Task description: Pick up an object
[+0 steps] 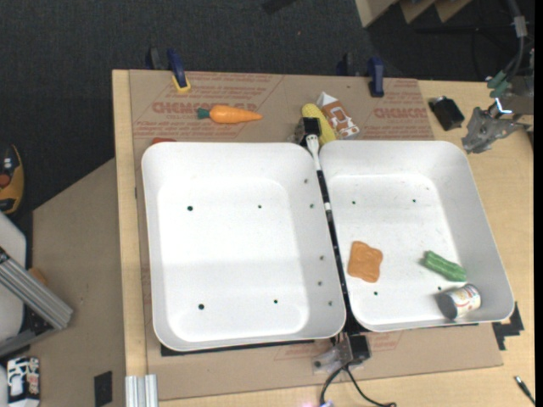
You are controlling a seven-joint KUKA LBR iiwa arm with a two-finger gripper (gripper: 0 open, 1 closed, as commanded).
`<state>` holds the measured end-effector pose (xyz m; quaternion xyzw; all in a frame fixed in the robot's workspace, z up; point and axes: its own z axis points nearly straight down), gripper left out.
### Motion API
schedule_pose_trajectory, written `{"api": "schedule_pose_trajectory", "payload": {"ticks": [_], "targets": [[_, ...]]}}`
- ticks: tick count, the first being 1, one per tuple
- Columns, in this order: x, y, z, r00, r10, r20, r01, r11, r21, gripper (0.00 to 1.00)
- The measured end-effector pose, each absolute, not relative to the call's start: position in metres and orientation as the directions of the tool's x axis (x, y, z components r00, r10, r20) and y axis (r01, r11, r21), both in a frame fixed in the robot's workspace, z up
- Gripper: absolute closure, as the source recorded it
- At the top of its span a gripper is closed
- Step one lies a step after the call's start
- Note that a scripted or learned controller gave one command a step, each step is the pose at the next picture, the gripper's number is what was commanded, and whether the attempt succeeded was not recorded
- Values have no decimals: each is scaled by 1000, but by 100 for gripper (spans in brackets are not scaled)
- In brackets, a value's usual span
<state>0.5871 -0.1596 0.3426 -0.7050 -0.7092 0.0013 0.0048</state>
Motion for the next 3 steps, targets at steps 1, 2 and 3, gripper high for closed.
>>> {"api": "schedule_pose_trajectory", "payload": {"ticks": [1,2,3], "targets": [[540,-201,319,5,1000,-1,1000,-5,-5,100],[477,-213,347,5,1000,-1,1000,-5,0,100],[479,-155,275,-5,1000,5,1000,5,-8,100]]}}
